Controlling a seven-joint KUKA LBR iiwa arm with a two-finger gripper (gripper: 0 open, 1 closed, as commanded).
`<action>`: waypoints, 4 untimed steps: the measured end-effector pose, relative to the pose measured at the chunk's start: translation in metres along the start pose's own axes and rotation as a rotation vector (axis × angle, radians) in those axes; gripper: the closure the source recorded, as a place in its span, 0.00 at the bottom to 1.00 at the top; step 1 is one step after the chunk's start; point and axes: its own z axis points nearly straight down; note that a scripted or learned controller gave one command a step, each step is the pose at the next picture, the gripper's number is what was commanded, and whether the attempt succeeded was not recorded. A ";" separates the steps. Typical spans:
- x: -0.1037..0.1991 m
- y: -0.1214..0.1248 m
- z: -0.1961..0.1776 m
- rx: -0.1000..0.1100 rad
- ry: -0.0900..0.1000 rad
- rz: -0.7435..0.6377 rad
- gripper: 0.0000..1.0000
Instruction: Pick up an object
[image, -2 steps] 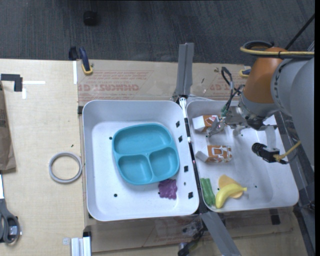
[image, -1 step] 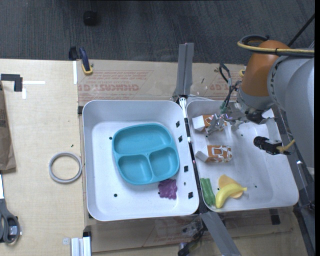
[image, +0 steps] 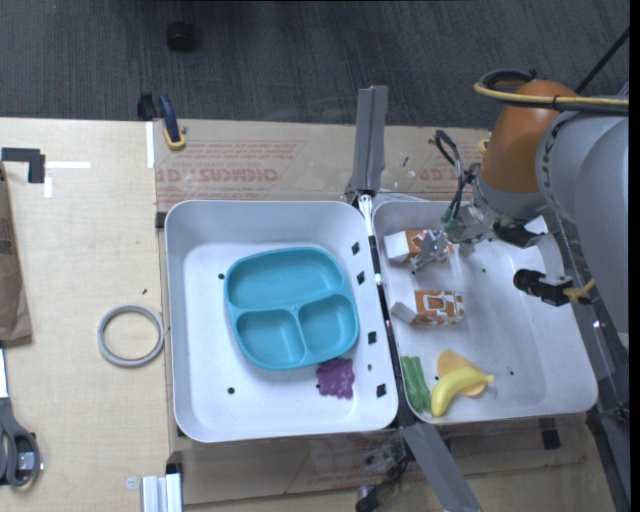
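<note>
Your jaws (image: 432, 247) sit low in the far left part of the right bin (image: 530, 385), touching or just beside a small orange-and-white carton (image: 398, 244); you cannot tell whether they are wide, narrow or gripping it. A second orange-and-white carton (image: 434, 307) lies just nearer the camera, apart from the jaws. A banana (image: 457, 386) and a green piece (image: 415, 383) lie at the near left corner. In the left bin (image: 190, 330) you see a blue divided tray (image: 290, 307) with purple grapes (image: 337, 377) beside it
</note>
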 end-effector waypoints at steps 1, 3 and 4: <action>0.008 0.003 0.001 -0.004 0.002 -0.129 0.00; 0.009 0.003 0.001 -0.004 0.003 -0.130 0.00; 0.009 0.003 0.001 -0.004 0.003 -0.130 0.00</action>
